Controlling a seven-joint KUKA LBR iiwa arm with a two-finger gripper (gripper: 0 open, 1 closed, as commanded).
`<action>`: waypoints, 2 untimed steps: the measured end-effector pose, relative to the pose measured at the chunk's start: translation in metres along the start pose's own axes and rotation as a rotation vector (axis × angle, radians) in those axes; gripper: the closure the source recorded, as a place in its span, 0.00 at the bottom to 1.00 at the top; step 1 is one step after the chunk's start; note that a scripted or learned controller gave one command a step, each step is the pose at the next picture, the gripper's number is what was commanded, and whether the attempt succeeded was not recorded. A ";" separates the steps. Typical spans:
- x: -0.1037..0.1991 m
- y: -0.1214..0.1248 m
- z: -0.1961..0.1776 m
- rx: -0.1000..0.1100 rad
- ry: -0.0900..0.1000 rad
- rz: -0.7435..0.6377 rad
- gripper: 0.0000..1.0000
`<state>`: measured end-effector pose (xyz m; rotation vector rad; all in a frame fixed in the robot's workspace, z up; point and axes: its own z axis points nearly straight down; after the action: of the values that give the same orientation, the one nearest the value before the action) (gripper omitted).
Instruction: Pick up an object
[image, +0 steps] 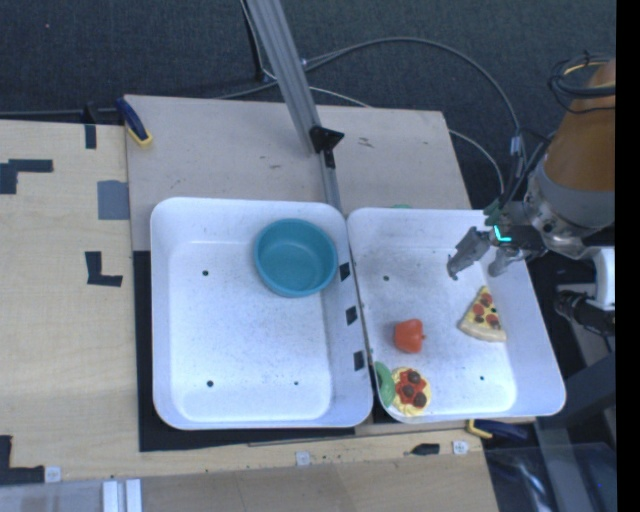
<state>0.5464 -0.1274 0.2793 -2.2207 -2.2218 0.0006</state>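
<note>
My gripper (478, 262) hangs over the upper right part of the right bin (440, 400), open, with nothing between its fingers. Just below it, near the bin's right side, lies a pizza slice (483, 315). A red tomato-like piece (408, 335) sits in the bin's middle. In the bin's lower left corner rests a round yellow piece with red and green toppings (407, 389). A blue bowl (295, 256) stands in the upper part of the left bin (200, 400).
A grey metal bar (300, 95) slants down from the top to the ridge between the bins. Cables loop behind the right bin. The arm's orange band (585, 150) stands at the right edge.
</note>
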 end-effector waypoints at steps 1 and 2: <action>0.000 0.000 0.000 0.000 0.000 0.000 0.00; -0.001 0.000 0.042 0.003 0.000 0.000 0.00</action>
<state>0.5459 -0.1286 0.2369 -2.2187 -2.2199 0.0041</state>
